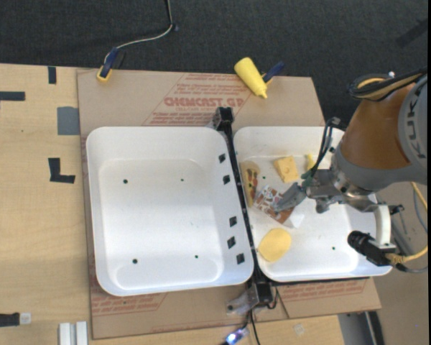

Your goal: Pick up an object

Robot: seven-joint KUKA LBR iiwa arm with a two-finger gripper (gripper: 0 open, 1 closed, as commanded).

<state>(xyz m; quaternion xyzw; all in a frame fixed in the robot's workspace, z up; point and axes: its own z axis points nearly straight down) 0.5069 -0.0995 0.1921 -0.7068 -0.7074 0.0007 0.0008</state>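
My gripper (pixel 291 196) hangs low in the right bin (pixel 345 264), its tips touching the small printed packet (pixel 269 198) that lies toward the divider; whether the jaws have clenched I cannot tell.

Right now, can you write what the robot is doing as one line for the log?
pincer: low in right bin, over small printed packet | yellow lump: lying near bin front | yellow wedge: lying behind | lifted: nothing seen
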